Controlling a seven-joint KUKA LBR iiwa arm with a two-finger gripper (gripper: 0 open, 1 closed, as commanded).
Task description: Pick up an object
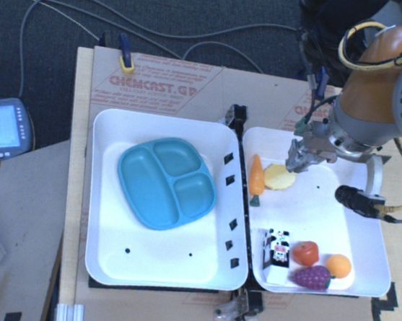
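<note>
You are looking down on a worktop (160,78) carrying two white bins side by side. The left bin (104,180) is holding a blue divided plate (167,181), lying flat with its long axis running from upper left to lower right.

In the right bin (365,242), the gripper (293,165) is hanging over the upper left part, its tip sitting directly above a pale yellow object (279,178). That object is lying on the bin floor, roughly oval, with its long axis running nearly left to right. Whether the tip is touching it cannot be told from this angle. Whether the jaws are spread or pressed together cannot be told either; the wrist body is hiding them.

Just left of the yellow object, an orange carrot (257,175) is lying against the bin's left wall, its long axis running top to bottom.

Well apart, along the near edge of the same bin, four items are lying close together: a black-and-white toy (277,247), a red fruit (306,253), an orange fruit (338,266) and a bunch of purple grapes (311,277).
</note>
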